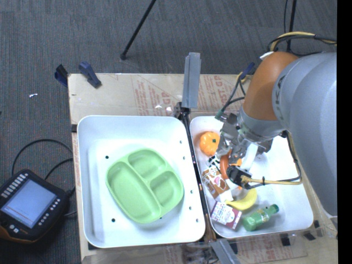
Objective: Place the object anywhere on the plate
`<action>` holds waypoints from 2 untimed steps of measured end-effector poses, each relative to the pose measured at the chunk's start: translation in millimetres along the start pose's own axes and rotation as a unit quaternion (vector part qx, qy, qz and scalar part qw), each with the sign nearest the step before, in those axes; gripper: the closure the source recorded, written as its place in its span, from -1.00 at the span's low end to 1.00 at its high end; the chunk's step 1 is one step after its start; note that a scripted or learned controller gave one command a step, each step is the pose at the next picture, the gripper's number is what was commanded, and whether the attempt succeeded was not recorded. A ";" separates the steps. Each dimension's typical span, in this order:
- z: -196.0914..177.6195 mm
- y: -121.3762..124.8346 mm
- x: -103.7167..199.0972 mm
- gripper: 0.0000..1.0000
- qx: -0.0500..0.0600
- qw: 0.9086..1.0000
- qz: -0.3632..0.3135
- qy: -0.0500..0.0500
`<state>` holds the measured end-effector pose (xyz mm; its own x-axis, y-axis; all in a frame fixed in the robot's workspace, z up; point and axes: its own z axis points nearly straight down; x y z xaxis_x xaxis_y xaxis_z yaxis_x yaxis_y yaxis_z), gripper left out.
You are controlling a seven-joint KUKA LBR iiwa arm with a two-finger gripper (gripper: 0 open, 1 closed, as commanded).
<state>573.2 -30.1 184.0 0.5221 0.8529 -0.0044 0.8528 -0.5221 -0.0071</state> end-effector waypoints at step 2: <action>1.0 -91.7 75.4 -1.00 0.001 0.999 0.035 -0.001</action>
